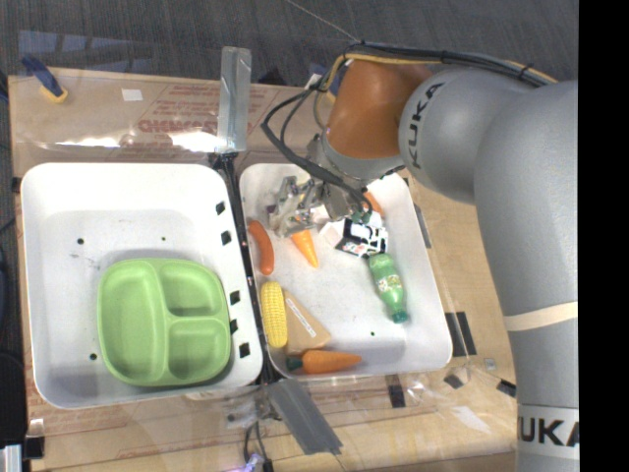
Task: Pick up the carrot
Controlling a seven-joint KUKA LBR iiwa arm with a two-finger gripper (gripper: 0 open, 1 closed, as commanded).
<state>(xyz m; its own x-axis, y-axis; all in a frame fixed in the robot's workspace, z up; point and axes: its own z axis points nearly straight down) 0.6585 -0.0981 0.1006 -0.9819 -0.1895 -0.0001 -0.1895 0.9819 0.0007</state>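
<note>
A long orange carrot (329, 362) lies along the front wall of the right bin (423, 308). A short orange cone-shaped carrot piece (307, 248) lies near the bin's middle, pointing toward the front. My gripper (298, 207) hangs low in the back part of this bin. It is directly behind the short piece and close to its thick end. Whether it touches that piece is hidden. The long carrot is well away from the gripper, toward the front.
An orange-red sausage-like item (261, 247) and a corn cob (274, 314) lie by the right bin's left wall. A tan card (307, 328), a green bottle (388, 285) and a black-and-white packet (362, 236) share that bin. The left bin (59, 205) holds a green divided plate (165, 320).
</note>
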